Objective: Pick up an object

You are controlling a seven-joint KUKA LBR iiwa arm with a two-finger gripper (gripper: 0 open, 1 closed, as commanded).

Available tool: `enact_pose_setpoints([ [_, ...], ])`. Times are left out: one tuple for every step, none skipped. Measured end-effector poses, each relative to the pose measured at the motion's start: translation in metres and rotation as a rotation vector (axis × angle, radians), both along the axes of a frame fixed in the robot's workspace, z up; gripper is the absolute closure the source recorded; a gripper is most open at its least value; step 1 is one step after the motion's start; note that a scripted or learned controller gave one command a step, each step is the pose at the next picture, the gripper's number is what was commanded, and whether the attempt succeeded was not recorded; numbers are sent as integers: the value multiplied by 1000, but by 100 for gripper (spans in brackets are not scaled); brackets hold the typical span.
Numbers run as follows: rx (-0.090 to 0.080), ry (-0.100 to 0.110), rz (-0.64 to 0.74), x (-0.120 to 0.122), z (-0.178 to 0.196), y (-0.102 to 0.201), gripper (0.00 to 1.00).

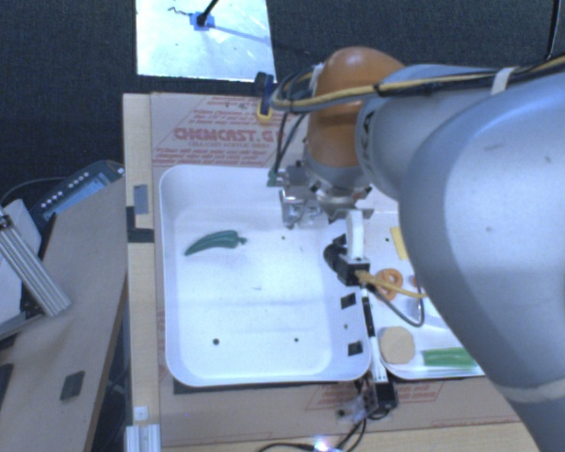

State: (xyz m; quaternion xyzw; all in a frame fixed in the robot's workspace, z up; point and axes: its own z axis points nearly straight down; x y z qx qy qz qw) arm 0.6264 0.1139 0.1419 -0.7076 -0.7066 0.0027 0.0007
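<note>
Gripper [301, 210] hangs over the back edge of the left bin [179, 252]; whether it is spread or pressed together cannot be told, and nothing is seen in it. The green pepper [215, 242] lies on the bin floor, apart to its left. No pick is yet made; approach, grasp and lift remain.

My pincer [301, 217] hangs over the shallow white left bin [184, 351], right of the curved green pepper [215, 242] lying in it.
</note>
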Motion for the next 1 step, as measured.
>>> enact_pose_setpoints([
  [3, -6, 7, 44, 21, 15, 100],
])
